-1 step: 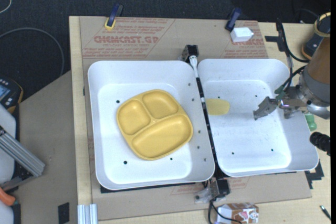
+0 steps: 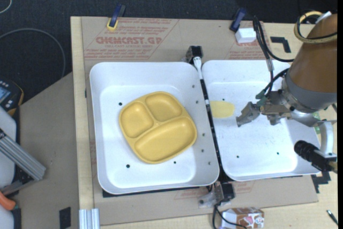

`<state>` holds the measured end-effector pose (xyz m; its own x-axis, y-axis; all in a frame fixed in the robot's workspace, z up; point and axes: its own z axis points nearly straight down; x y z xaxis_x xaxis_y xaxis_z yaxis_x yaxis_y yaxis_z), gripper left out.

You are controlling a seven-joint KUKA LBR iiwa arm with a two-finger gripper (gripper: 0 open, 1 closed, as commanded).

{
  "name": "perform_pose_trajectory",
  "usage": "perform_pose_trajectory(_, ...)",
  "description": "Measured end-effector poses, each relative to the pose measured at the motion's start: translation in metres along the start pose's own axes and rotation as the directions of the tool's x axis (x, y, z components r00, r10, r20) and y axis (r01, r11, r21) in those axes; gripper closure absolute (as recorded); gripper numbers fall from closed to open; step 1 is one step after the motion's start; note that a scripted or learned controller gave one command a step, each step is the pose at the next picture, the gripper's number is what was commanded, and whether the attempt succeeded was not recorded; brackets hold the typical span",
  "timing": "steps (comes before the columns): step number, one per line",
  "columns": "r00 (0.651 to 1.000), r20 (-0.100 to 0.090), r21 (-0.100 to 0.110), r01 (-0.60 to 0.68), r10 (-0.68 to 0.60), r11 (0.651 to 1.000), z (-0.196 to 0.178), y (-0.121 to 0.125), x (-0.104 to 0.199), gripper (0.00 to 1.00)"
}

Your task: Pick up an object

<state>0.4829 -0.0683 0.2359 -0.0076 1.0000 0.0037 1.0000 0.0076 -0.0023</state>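
- I am a grey robot arm with an orange band (image 2: 313, 56), and I reach in from the right side over the bench.
- My claw (image 2: 247, 113) hangs over the right shallow white bin (image 2: 252, 161), near the middle of it, pointing toward the bin's left edge.
- I cannot tell if my claw is spread or pressed together. It looks dark and small from up here.
- I see nothing pinched in my claw.
- A small pale yellow flat thing (image 2: 222, 109) lies in the right bin, close to that bin's left edge, about halfway between its far and near edges.
- That little yellow thing is just beside the tip of my claw, a bit to the left of it. I cannot tell if they touch.
- A big yellow plastic plate with three parts (image 2: 157, 126) lies in the left shallow white bin (image 2: 107, 88), near the middle of it.
- The plate is turned a bit, so its corners point at the bin's edges.
- The two bins sit side by side on a brown cardboard sheet with red letters (image 2: 128, 35).
- A blue clip with a yellow tip (image 2: 114, 17) sits at the far edge of the cardboard, near its left corner.
- A small white block (image 2: 246, 35) sits on the cardboard past the right bin's far edge.
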Motion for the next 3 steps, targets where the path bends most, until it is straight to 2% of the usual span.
perform_pose_trajectory(1, 1.0, 0.003, -0.017, 0.001, -0.001, 1.0, -0.127, -0.002, 0.05, 0.0)
perform_pose_trajectory(2, 1.0, 0.005, -0.007, -0.005, 0.005, 1.0, -0.131, -0.003, 0.047, 1.0)
perform_pose_trajectory(3, 1.0, 0.002, -0.008, 0.001, -0.001, 1.0, -0.159, -0.003, 0.13, 1.0)
